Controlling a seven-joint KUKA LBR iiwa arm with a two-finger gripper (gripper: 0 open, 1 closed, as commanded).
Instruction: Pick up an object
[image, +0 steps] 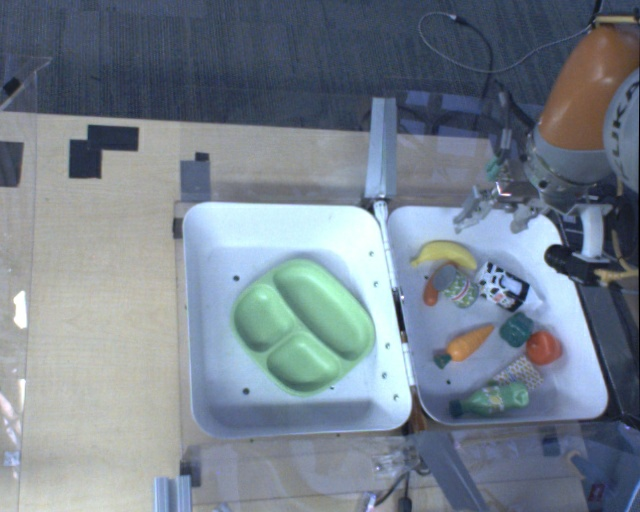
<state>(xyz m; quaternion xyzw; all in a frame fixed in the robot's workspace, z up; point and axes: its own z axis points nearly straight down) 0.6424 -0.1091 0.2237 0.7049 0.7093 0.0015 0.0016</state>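
My gripper (496, 212) hangs over the far edge of the right bin (590, 390), its fingers (470, 213) spread open with nothing between them. Below it in that bin lie a yellow banana (444, 254), a small round patterned object (460, 291), a black-and-white cow-print item (504, 286), an orange carrot (466, 343), a teal block (516, 329), a red-orange tomato (543, 347) and a green bottle (492, 400). The banana is the nearest of them to the fingers.
The left bin (210, 400) holds a green divided plate (303, 325). A grey metal post (380, 150) stands between the bins at the back. The arm's orange band (590, 75) and grey wrist fill the top right corner.
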